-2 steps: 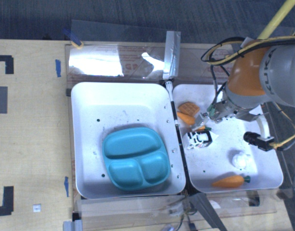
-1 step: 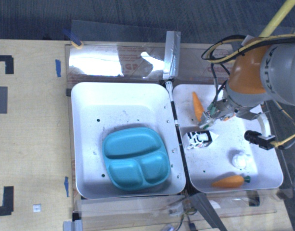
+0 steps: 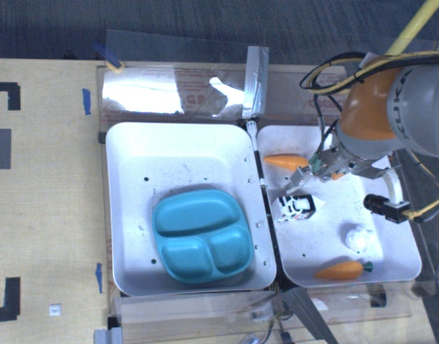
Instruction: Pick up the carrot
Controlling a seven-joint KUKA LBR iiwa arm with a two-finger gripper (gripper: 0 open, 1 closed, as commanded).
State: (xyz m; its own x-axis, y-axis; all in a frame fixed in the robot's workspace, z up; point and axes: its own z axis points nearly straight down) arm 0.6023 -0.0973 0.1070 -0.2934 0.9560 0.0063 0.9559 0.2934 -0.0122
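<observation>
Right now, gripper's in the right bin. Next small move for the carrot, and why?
Probably a short shift toward the bin's far-left corner, then down: the gripper sits just beside the nearer carrot, not over it. The other carrot lies by the near wall, farther off.

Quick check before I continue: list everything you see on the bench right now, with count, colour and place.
Bins: 2, white, side by side on the bench.
Divided tray: 1, light blue, in the left bin, toward the near side.
Carrots: 2, orange, both in the right bin; one at the far left corner next to the gripper, one with a green top along the near wall.
Black-and-white object: 1, small, right bin, left of centre; too small to identify.
White object: 1, roundish, right bin, near the right side.
Arm: 1, grey with an orange band, over the right bin.
Gripper: 1, beside the far carrot.
</observation>
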